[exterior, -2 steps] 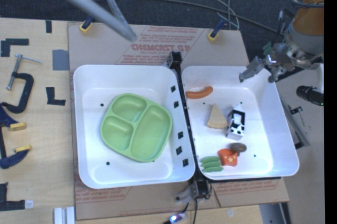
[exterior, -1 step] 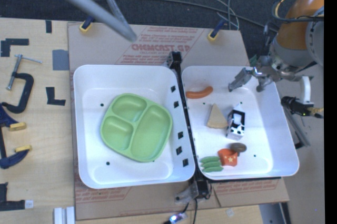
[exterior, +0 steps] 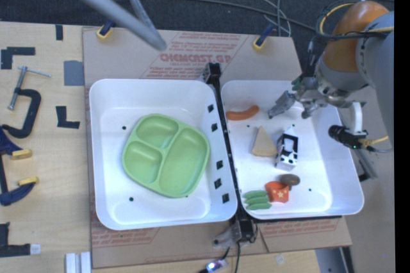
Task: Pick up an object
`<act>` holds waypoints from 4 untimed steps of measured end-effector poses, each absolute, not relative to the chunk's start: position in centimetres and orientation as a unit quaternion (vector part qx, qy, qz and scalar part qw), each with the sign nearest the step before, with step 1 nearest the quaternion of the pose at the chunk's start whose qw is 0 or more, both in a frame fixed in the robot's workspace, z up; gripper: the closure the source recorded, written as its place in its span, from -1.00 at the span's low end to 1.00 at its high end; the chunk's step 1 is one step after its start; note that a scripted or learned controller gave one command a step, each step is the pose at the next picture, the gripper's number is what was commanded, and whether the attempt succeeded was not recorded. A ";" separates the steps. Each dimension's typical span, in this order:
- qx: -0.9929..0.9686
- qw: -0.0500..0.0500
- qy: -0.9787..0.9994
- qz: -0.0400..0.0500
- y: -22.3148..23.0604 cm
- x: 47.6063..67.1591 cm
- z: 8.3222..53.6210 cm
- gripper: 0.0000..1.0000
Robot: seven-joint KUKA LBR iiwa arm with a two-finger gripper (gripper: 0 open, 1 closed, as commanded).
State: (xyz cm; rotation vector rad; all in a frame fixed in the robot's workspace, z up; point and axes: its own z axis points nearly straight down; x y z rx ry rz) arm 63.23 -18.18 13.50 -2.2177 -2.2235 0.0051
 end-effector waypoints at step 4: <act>-0.707 -0.001 -0.707 0.000 -18.6 63.3 20.4 1.00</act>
